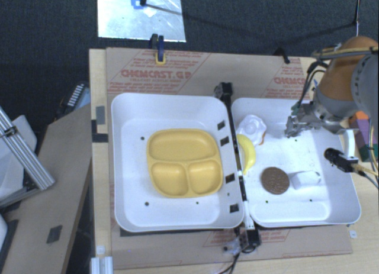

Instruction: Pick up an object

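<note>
Camera view is showing a yellow three-compartment plastic tray [179, 162] lying in the left white bin [127, 148]. In the right white bin [337, 208], a yellow banana [248, 151], a brown round disc [275, 180] and a small white block [304, 179] are lying near the gripper [294, 126], which is hovering above the far side. The arm seems to be approaching; next it needs lowering onto one object.

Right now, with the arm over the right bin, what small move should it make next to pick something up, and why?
Probably lower the tool and shift it toward the white object at the back left of the right bin. The tool sits above the bin floor with nothing between its tips, and that object looks the nearest one.
</note>
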Controlling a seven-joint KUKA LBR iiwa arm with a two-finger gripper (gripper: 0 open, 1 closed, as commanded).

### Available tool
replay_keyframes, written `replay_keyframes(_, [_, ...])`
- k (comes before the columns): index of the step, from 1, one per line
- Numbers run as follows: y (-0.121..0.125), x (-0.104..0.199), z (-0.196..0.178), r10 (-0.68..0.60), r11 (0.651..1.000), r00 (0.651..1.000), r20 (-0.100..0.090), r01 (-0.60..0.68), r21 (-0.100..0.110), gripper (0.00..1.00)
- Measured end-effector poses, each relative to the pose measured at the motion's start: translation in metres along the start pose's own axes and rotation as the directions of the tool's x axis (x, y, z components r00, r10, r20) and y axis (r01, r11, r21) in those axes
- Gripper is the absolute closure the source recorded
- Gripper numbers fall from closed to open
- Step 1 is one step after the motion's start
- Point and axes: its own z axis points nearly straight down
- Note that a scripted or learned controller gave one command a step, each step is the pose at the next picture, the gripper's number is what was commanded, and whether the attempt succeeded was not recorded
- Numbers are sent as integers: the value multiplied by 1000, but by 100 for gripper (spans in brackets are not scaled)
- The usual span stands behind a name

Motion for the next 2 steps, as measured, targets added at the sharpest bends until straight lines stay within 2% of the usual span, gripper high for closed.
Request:
replay_keyframes(1, [3,0,-43,1,1000,1000,-1,-1,0,100])
replay_keyframes(2, [3,-5,-105,1,1000,1000,0,-1,1,100])
